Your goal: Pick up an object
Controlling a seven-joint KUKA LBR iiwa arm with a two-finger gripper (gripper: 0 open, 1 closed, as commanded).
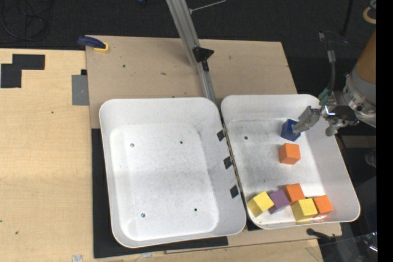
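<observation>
Yellow block [304, 209] sits at right bin's [258, 108] near rim, in a cluster with orange blocks [323, 204], one purple [280, 199], another yellow. Lone orange cube [290, 153] mid-bin. Blue block [290, 129] touching gripper [319, 119]; finger state: cannot tell.

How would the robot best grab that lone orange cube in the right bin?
Probably from straight above, fingers closing on two opposite flat sides of the orange cube. It sits apart from the other blocks, with bare floor of the right bin around it, so its sides look reachable.
</observation>
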